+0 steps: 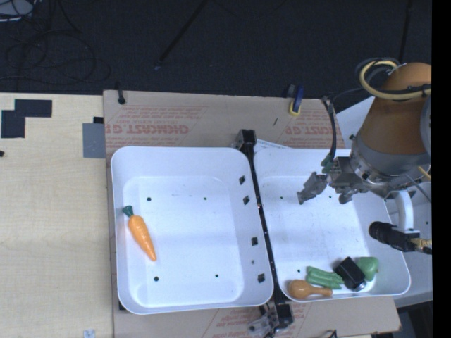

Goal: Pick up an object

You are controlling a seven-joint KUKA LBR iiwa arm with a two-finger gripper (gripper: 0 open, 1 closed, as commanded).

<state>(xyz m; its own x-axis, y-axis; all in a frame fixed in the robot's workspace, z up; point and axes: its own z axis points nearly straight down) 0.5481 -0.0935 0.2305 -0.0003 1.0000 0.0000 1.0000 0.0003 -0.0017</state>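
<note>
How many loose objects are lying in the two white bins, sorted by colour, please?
Orange: 2, the orange toy carrot with a green top in the left bin and the orange pear-shaped toy in the right bin.
Green: 2, the long green vegetable toy and the pale green rounded toy.
Black: 1, the small black block.
Total: 5

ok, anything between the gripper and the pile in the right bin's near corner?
Nothing visible. The gripper hangs over bare floor of the right bin; open white floor runs from there to the pile at the near wall.
</note>
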